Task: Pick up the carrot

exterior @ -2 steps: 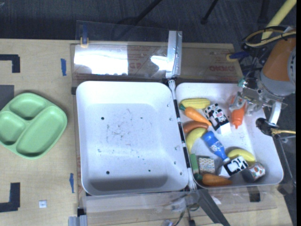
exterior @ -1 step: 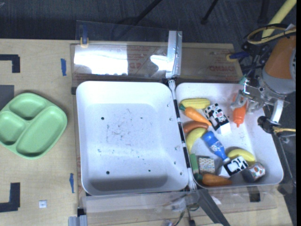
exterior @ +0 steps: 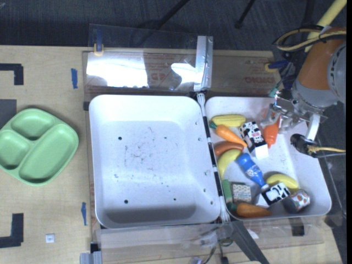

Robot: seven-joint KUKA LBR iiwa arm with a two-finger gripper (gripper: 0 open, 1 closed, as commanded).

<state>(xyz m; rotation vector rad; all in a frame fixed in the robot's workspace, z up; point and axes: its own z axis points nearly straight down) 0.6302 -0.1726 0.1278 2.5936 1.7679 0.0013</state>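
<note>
Nearby, end effector (exterior: 273, 126) gripping carrot (exterior: 270, 134) above right bin (exterior: 313, 172); cow toy (exterior: 252, 133) beside, corn (exterior: 228, 120) behind

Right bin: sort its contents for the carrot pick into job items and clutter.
Job:
- carrot
- gripper

Clutter:
- corn cob
- banana
- blue bottle
- black-and-white cow toy
- second carrot
- right bin
</note>
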